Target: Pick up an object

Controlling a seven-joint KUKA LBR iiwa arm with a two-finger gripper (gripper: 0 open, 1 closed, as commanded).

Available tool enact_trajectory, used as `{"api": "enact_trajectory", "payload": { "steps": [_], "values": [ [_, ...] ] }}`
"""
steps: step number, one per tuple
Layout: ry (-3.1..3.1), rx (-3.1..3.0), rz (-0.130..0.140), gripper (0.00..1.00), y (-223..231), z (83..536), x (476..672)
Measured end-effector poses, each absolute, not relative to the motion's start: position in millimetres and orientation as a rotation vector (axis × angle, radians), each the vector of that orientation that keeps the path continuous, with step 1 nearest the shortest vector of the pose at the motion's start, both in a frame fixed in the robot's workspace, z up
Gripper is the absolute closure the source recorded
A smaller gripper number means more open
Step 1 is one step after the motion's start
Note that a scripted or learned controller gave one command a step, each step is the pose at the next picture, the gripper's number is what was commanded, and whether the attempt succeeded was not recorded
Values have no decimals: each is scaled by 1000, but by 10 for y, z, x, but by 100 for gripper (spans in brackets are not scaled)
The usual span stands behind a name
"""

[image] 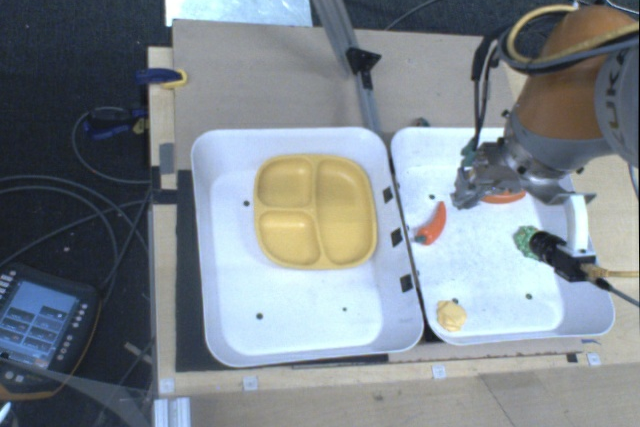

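Grey arm's gripper (468, 196) hovering in right bin (500, 323) near orange pepper (431, 224); finger spread impossible to tell; no legible writing; yellow divided plate (314, 211) in left bin (225, 305).

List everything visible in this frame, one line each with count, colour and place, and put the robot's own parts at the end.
Bins: two, white, side by side on the bench.
Divided plate: one, yellow, three compartments, in the left bin.
Chili pepper: one, red-orange, in the right bin near its left wall.
Small lumpy item: one, yellow, near the front edge of the right bin.
Small leafy item: one, green, right side of the right bin.
Flat orange item: one, partly hidden under the gripper; cannot tell what it is.
Handheld control pad: one, dark with a lit screen, on the floor at left.
Arm: one, grey and orange, over the right bin.
Gripper: one, grey, low above the right bin, beside the pepper.
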State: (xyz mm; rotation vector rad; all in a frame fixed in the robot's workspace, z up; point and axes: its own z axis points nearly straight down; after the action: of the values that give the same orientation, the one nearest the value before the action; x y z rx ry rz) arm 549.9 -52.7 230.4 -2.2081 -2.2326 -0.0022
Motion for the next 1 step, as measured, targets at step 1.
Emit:
{"api": "enact_trajectory", "payload": {
  "steps": [1],
  "values": [
    [-2232, -2208, -2, 100, -65, 2230, 5424]
  ]
}}
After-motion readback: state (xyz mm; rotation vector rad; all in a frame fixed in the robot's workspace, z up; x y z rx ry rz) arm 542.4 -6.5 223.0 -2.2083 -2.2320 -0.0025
